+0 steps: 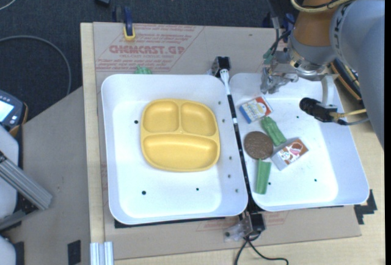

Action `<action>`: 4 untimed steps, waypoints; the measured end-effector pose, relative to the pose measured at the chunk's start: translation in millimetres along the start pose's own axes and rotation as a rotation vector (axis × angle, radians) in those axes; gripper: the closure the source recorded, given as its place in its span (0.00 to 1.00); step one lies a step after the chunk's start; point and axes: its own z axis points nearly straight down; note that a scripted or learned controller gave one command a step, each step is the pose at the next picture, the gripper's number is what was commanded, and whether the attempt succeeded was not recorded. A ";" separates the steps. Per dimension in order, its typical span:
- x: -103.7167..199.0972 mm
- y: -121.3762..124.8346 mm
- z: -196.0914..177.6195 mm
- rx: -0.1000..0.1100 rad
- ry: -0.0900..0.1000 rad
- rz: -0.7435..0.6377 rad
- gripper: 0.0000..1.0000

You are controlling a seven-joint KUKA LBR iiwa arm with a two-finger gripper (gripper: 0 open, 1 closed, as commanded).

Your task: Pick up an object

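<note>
My gripper (274, 82) hangs over the back left corner of the right bin (342, 166), open, with nothing between its fingers. Just in front of it lies a small blue and white box (255, 109). Further forward a brown round disc (259, 145) rests beside a green stick (273, 130). A second green stick (263, 176) lies below the disc. A red, white and grey packet (288, 152) sits to the disc's right.
The left bin (122, 190) holds a yellow divided plate (180, 135). A black rail (235, 135) runs between the bins. A black plug on a cable (316, 109) hangs from the arm over the right bin's back.
</note>
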 end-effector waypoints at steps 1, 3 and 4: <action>-29.7 -1.2 17.4 0.002 -0.002 0.008 1.00; 206.1 -106.0 -46.8 0.008 0.001 -0.002 1.00; 277.9 -138.6 -179.7 -0.008 0.002 -0.001 1.00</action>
